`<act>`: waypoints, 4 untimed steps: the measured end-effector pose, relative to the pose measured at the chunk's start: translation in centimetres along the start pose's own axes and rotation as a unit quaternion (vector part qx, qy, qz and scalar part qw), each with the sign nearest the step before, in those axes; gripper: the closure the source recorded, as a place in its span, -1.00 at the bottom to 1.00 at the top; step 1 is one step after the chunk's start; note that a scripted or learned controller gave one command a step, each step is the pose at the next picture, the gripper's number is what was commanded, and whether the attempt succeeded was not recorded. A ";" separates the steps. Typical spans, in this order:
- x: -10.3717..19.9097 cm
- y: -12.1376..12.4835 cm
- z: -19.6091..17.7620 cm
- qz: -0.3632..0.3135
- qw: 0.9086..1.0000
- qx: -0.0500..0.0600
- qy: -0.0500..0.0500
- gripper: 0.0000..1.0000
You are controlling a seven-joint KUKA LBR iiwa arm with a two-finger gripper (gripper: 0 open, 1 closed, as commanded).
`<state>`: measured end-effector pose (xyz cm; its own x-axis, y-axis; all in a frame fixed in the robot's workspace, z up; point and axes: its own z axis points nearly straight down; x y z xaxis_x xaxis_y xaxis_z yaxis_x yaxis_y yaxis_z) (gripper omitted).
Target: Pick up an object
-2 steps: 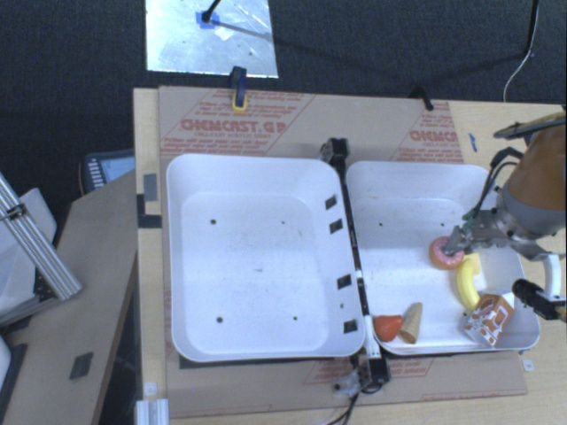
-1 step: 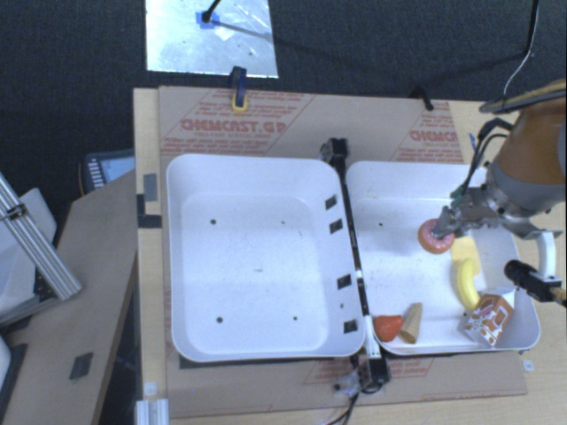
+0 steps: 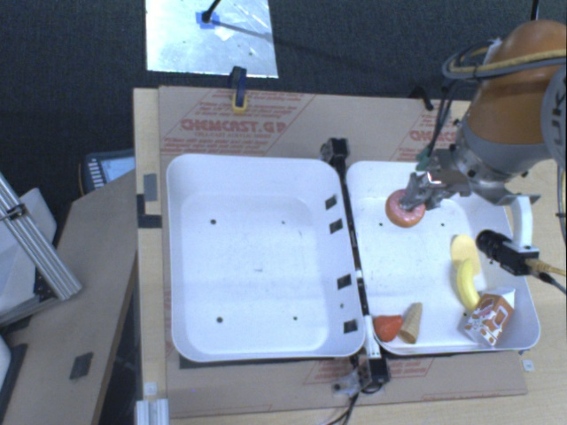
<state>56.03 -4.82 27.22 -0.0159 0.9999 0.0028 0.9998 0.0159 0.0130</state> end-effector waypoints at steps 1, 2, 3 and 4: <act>-4.8 5.3 -9.1 0.006 1.000 -0.001 -0.004 1.00; -12.4 2.3 1.5 0.011 1.000 0.009 -0.002 1.00; -16.1 1.4 3.3 0.009 1.000 0.006 -0.002 1.00; -15.8 -3.4 -0.2 0.008 1.000 0.006 -0.002 1.00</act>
